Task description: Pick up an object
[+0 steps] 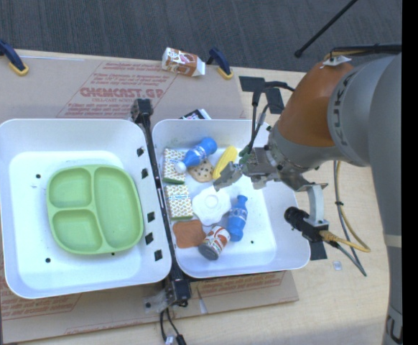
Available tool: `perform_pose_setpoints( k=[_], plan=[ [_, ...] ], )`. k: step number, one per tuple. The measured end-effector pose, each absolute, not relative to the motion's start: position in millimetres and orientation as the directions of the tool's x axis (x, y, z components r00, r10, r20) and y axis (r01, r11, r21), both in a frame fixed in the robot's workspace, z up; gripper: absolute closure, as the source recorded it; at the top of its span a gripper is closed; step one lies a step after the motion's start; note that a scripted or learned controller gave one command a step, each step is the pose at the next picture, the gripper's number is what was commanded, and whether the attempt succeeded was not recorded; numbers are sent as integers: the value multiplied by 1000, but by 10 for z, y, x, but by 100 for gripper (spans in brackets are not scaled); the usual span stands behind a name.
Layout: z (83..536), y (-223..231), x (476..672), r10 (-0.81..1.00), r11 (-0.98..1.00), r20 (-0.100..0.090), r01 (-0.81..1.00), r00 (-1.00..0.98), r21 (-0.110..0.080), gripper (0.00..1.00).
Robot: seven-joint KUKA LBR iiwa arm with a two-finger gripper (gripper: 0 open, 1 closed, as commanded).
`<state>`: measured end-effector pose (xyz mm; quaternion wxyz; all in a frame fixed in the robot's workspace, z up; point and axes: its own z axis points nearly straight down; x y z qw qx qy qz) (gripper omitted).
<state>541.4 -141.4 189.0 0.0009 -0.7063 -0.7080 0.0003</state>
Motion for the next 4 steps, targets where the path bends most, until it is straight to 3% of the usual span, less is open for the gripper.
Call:
perform_pose_setpoints(
  k=[1,2,3,4],
  plan=[
    [912,-1271,5719,1000,7,-1,1000,-7,-4,0],
    [1014,-1266,5721,1000,11,-1,1000,-11,-5,100],
    [1871,-1822,4762,1000,3,0,1000,-3,-2,100],
    [2358,-1744,5782,1000,5,-1,1000,-5,0,100]
  ],
)
